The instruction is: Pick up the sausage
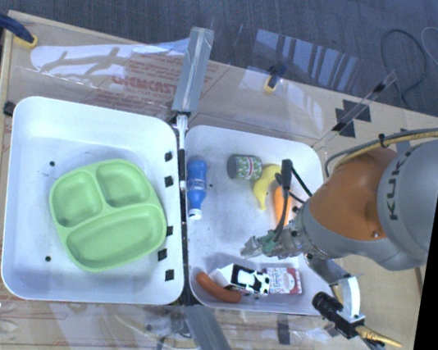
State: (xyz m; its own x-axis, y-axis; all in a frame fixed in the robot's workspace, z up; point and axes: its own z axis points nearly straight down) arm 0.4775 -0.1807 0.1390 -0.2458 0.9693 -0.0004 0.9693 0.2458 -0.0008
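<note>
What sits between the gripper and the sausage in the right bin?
In the camera view, a black-and-white carton lies between the gripper and the sausage, touching or overlapping the sausage's right end. Otherwise that stretch is bare white bin floor.

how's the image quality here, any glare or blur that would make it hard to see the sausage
Camera view: soft overall, lighting even. Pale glare streaks the clear plastic sheet behind the two bins, none on the reddish-brown sausage at the right white bin's front edge, which reads clearly. The gripper above the bin floor is small and blurry.
</note>
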